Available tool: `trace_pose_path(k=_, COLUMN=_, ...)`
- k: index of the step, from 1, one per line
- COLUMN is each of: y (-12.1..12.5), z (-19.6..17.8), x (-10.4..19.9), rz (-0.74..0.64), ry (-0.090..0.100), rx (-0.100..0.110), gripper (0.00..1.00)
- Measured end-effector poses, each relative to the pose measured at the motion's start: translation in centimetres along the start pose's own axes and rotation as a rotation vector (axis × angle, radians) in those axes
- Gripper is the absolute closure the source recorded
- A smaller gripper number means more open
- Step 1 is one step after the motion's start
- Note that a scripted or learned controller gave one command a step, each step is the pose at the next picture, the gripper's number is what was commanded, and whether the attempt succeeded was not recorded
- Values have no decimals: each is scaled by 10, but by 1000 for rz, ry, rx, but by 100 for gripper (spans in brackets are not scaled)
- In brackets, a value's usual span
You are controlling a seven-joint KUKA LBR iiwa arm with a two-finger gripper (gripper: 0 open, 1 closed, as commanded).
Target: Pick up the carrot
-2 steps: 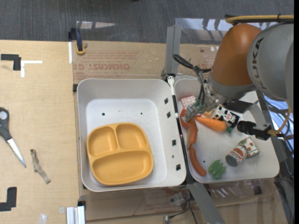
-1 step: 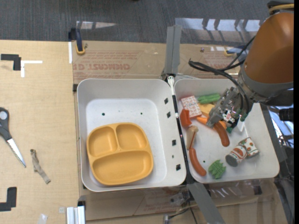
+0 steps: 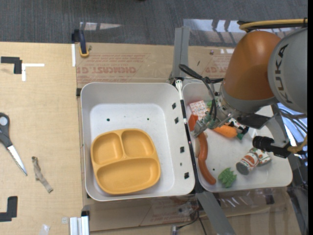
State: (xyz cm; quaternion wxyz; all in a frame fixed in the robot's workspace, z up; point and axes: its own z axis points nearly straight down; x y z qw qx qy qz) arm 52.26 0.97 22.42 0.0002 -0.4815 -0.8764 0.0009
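The carrot point(image 3: 226, 130) is orange with a green tip. It lies in the right bin point(image 3: 274, 177), near the bin's middle and pointing right. My gripper point(image 3: 213, 120) hangs under the big orange wrist band, just left of the carrot and close above its thick end. The wrist hides most of the gripper, and I cannot see whether it touches the carrot.
In the right bin lie a long red sausage point(image 3: 202, 158), a green broccoli piece point(image 3: 227, 176), a tipped can point(image 3: 252, 161), a red item point(image 3: 193, 123) by the left wall and a small red-and-white packet point(image 3: 197, 106). The left bin point(image 3: 127, 99) holds a yellow divided plate point(image 3: 126, 160).
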Motion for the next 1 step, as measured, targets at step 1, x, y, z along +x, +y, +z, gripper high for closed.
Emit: trace_pose_path(k=1, y=-50, z=-64, x=-32, rz=-164, ry=-3, rx=-3, gripper=100)
